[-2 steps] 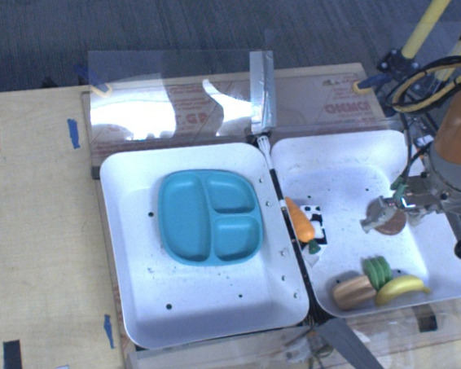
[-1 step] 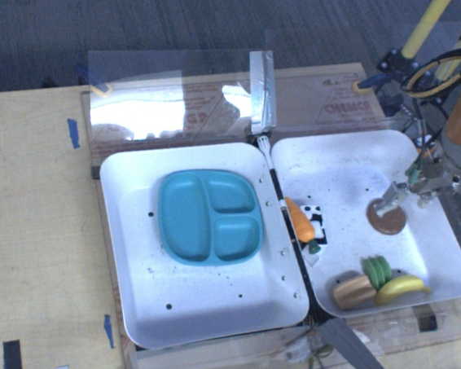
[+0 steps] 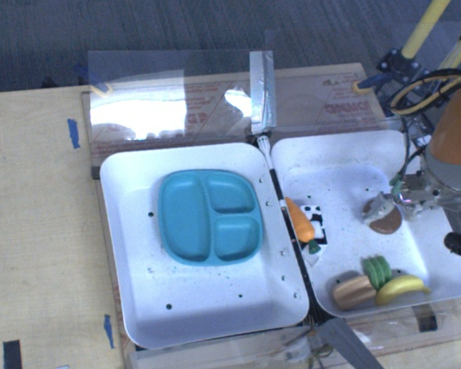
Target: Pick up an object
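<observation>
**Gripper low in the right bin, several ways to miss**

Going left to right, I see the teal divided plate [image 3: 211, 216] sitting alone in the left bin [image 3: 131, 255], well out of play. Against the divider in the right bin [image 3: 334, 160] lies a toy carrot [image 3: 301, 223] on a black-and-white patterned card [image 3: 316, 226]. At lower right a bread roll [image 3: 354, 290], a green toy vegetable [image 3: 378, 270] and a banana [image 3: 401, 288] crowd together, touching.

The gripper [image 3: 384, 208] hangs at centre right over a small brown object [image 3: 386, 220]; I cannot tell how its claw stands.

My worry: a closure could skid that flat piece away. The clustered food risks a double grab.

Faint reddish print on the clear sheet [image 3: 319, 96] at top is unreadable.
</observation>
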Robot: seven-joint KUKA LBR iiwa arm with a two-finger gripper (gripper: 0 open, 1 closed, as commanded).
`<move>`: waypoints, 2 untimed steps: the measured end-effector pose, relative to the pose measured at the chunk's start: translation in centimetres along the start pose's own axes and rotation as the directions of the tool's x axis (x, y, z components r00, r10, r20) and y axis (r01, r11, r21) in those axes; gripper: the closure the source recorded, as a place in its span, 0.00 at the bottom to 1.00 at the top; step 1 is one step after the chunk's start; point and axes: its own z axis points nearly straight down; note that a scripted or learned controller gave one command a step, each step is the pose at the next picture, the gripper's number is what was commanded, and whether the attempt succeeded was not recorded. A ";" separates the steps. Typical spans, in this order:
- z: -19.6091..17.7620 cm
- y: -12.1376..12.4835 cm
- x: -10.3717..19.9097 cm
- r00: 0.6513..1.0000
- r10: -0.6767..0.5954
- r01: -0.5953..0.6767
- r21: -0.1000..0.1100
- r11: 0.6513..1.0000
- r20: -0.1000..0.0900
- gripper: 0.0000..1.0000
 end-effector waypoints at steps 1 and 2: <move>-0.9 0.0 -0.4 1.000 0.004 -0.004 -0.001 1.000 0.004 1.00; -0.9 0.0 -0.2 1.000 0.003 -0.003 0.001 1.000 0.002 0.00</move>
